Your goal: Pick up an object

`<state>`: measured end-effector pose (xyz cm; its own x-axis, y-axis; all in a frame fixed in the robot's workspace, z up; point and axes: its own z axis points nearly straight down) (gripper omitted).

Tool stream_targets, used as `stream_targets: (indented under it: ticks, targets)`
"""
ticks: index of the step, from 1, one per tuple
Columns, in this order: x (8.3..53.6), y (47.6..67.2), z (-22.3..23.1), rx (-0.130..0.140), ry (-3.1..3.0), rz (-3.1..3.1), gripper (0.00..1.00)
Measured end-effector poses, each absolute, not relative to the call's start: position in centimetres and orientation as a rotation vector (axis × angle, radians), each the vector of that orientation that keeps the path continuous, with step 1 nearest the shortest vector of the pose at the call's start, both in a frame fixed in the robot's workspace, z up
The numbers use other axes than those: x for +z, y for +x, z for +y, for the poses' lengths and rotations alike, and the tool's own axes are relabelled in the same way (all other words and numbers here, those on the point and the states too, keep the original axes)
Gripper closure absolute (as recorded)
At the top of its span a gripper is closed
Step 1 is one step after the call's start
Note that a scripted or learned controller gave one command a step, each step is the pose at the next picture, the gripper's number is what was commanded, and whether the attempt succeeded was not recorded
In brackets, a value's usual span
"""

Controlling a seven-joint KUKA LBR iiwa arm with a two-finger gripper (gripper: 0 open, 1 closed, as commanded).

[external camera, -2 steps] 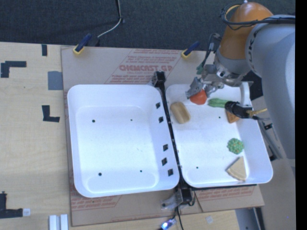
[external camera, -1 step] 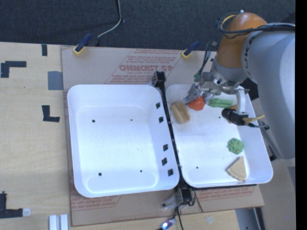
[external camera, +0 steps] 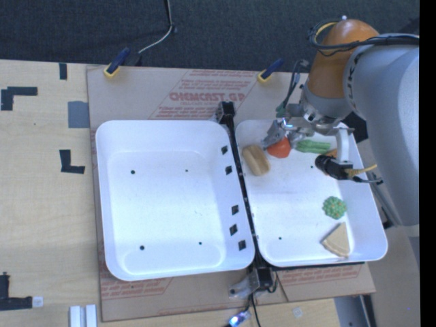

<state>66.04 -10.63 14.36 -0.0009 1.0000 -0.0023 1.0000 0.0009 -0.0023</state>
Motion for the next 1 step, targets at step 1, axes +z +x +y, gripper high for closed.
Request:
stream_targets:
  ticks: [1]
  targets:
    - [14.48,65.26,-10.53,-0.006,2.222,2.222,1.00]
